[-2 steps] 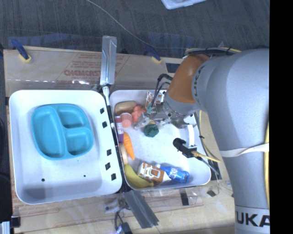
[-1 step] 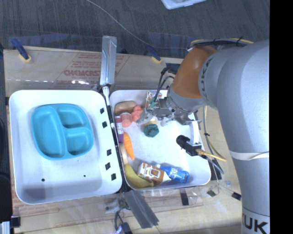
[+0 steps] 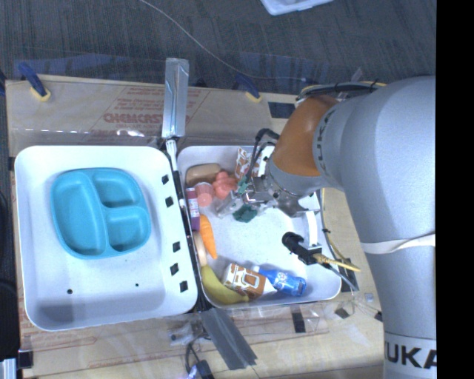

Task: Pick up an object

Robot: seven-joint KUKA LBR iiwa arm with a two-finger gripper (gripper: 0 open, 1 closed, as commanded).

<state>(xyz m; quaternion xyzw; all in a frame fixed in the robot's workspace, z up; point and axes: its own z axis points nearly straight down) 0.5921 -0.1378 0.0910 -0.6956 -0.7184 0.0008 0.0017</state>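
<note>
Dark carpet surrounds the table [image 3: 89, 104], where two white bins [image 3: 44, 244] sit; jaws [image 3: 248, 198], perhaps shut—cannot tell—hover over crowded toys [image 3: 222, 186].

From my station, the arm [image 3: 378, 170] ran off the right and bottom edges, and its bulk covered the right bin's [image 3: 244, 240] far right corner and part of its rim. The hand [image 3: 248, 198] was a tangle of dark metal against the clutter; I could not tell how its fingers stood. The small green thing [image 3: 244, 215] just under it was too blurred to name. A white object [image 3: 292, 6] was cut off at the top edge. The table's [image 3: 111, 348] near edge ran out of frame.
</note>
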